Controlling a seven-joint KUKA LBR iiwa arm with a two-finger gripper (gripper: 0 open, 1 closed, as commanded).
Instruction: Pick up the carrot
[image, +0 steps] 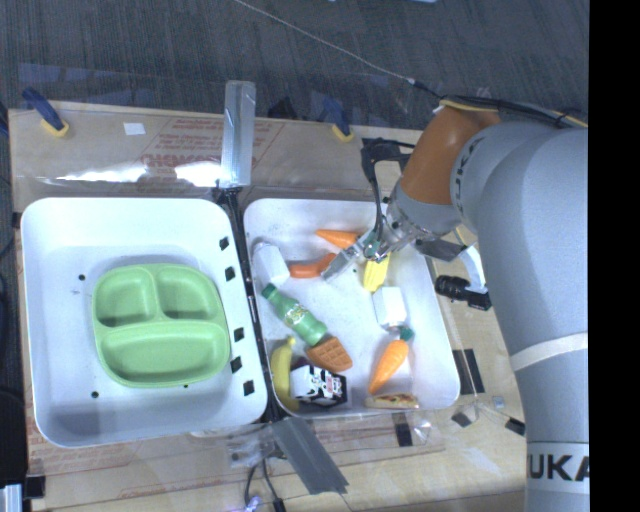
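We see the grey KUKA arm with its orange wrist band (440, 160) reaching in from three o'clock, and its two-finger gripper (368, 250) is low over the upper middle of the right shallow white plastic bin (430, 375). One slim metal finger (340, 264) slants out toward eight o'clock, and we judge the gripper to be parted rather than closed, with nothing clearly clamped between its tips. A small yellow plastic piece (374, 274) lies just at six o'clock of the gripper, touching or nearly touching it. The task's thing, the orange tapered toy carrot with a green top (389, 365), lies at five o'clock of the gripper, well apart from it, near the bin's lower right corner, its green end pointing toward twelve o'clock. Just above that end sits a white rectangular block (389, 306). Two other orange tapered pieces lie near the gripper: one at eleven o'clock (337, 238) and one at nine o'clock (310, 268). A green plastic bottle (294, 314) lies slantwise at the bin's middle left, with a yellow toy banana (284, 372) at the lower left. In the left shallow white plastic bin (50, 230) rests a light green compartment tray (158, 325).
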